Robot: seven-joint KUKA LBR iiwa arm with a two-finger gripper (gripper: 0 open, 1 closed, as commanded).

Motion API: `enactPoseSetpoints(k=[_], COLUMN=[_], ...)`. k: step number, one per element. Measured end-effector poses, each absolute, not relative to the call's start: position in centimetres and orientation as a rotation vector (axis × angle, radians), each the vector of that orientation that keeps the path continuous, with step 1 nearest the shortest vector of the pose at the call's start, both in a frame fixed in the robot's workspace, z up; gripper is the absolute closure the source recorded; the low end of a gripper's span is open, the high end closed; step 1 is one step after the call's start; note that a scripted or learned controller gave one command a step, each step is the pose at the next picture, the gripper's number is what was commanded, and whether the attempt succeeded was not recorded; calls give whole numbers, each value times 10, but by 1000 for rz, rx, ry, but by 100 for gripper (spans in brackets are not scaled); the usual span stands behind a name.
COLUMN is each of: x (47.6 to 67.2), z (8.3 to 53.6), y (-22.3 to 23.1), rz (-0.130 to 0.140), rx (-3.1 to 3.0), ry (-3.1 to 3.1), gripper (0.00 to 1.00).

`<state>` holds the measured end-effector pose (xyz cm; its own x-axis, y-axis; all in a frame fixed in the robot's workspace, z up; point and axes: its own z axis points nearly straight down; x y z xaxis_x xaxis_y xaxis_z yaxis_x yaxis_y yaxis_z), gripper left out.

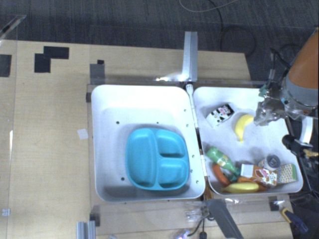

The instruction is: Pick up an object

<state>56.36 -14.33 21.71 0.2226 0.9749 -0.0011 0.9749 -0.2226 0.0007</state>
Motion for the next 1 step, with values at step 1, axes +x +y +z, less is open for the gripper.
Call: enactPoseSetpoints(k=[1], x=[536], z=[176], y=[-95], rz=[2], rx=[2009], ry=[2413], gripper=[100])
